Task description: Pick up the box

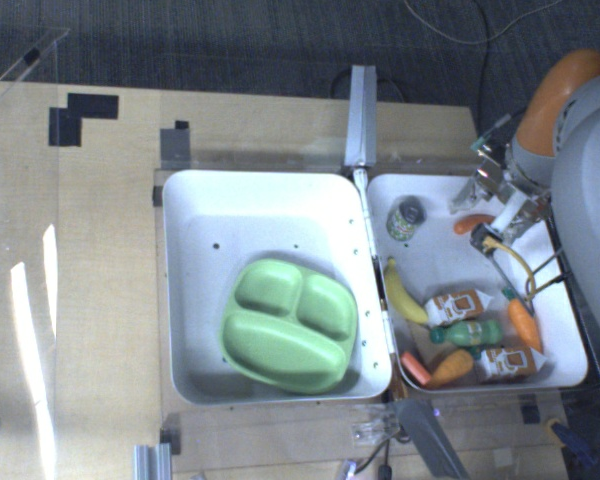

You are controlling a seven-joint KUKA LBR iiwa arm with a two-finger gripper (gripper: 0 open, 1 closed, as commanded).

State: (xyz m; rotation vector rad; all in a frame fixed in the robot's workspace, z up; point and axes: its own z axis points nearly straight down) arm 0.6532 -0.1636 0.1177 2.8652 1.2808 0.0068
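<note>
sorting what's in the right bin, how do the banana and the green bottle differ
The banana is yellow, curved and lies along the right bin's left wall; the green bottle is straight and lies crosswise nearer the middle. The banana is bare, whereas the green bottle carries a lighter label band. Both lie flat in the same bin.

a pale wooden bench (pixel 90 298) with black tape marks (pixel 78 114), dark grey carpet (pixel 200 18) behind, a thin cable (pixel 470 28) looping across it.

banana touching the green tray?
Apart. The camera view shows the banana in the right bin and the green tray in the left bin, with both bin walls between them.
</note>
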